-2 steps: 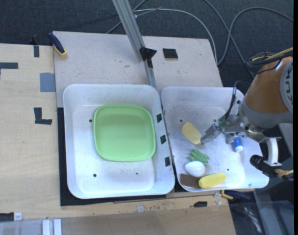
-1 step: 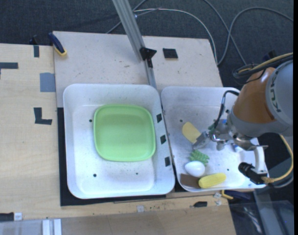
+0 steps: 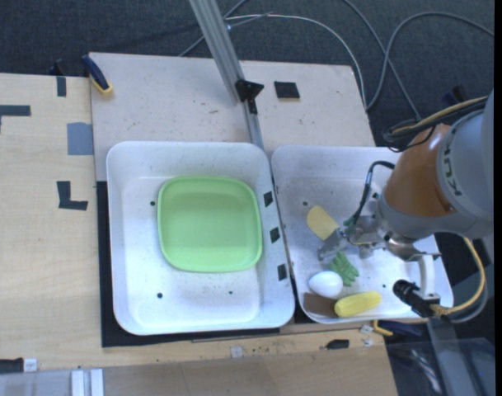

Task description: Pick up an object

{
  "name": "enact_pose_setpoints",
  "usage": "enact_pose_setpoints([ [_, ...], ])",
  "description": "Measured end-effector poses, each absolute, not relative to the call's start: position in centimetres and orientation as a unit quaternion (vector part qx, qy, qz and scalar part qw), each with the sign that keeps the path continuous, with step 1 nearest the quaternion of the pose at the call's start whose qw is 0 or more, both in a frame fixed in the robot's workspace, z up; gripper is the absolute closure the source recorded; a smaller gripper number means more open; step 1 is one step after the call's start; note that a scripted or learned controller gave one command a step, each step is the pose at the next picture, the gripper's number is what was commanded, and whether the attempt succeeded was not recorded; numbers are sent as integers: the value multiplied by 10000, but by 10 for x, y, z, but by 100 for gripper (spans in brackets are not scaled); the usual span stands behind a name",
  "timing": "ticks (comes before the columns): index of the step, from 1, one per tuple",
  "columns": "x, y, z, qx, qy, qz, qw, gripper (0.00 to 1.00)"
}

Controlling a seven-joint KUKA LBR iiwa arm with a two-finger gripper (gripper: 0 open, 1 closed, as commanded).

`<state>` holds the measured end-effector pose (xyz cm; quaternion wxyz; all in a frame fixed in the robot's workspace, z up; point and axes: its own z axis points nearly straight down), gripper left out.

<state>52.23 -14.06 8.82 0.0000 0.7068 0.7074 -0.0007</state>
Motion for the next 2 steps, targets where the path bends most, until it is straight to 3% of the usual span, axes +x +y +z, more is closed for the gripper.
enact_pose_setpoints([
  [1, 524, -140, 100, 7063, 7079, 6, 13, 100],
  [2, 526, -147, 143, 7068, 7074, 1, 5, 100],
])
